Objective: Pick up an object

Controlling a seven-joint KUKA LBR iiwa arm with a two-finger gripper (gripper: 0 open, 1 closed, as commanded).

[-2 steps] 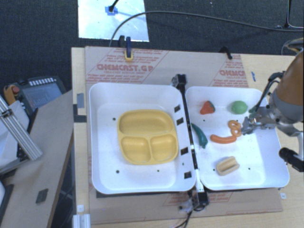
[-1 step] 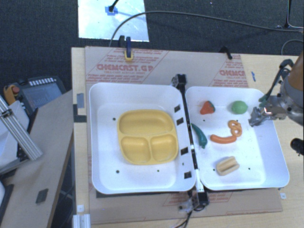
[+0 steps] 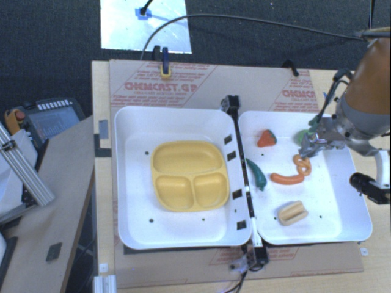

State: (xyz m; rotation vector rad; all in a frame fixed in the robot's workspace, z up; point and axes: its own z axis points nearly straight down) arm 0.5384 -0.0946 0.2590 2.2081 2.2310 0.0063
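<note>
A: Orange pretzel [image 3: 302, 165] looks like the target, lying in the right bin [image 3: 342, 224] near its upper right part, just above the orange sausage [image 3: 287, 177].

B: Has anything been lifted?

A: No. Every piece rests on the bin floor: the pretzel, the sausage, the red strawberry [image 3: 266, 138], the green pepper [image 3: 256, 174] by the divider and the tan hot-dog bun [image 3: 292, 212]. The yellow divided tray [image 3: 189, 183] sits in the left bin [image 3: 131, 163]. The whole pick is left to do.

B: And the gripper [image 3: 308, 148]?

A: It hangs low over the right bin, with its tip just above the pretzel, near or touching its top edge. Whether it is spread or pressed together, I cannot tell; nothing visibly sits in its grasp.
</note>
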